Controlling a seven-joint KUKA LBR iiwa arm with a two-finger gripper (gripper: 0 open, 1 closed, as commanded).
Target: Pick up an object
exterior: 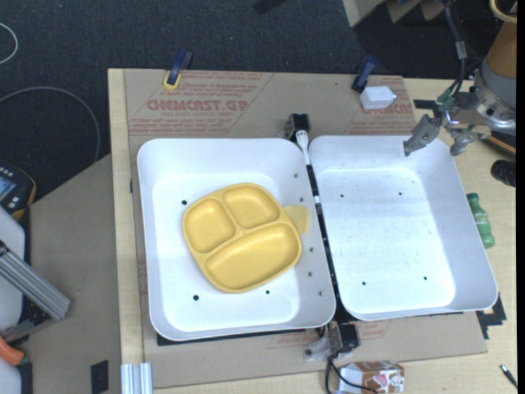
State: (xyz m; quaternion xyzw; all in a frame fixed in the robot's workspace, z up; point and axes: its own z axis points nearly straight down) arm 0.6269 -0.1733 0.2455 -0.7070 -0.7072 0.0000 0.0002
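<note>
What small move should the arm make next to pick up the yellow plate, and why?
Probably it should travel left across the divider toward the yellow divided plate. The tool hangs over the far right corner of the right bin, while the plate lies flat in the left bin, well apart from it.

A yellow tray (240, 236) is showing against the white left bin (156, 220). The white right bin (394, 236), at its 3 o'clock, is looking finely speckled. The tan counter (246, 97) is bearing red lettering. The claw (441, 134) is gleaming grey.
</note>
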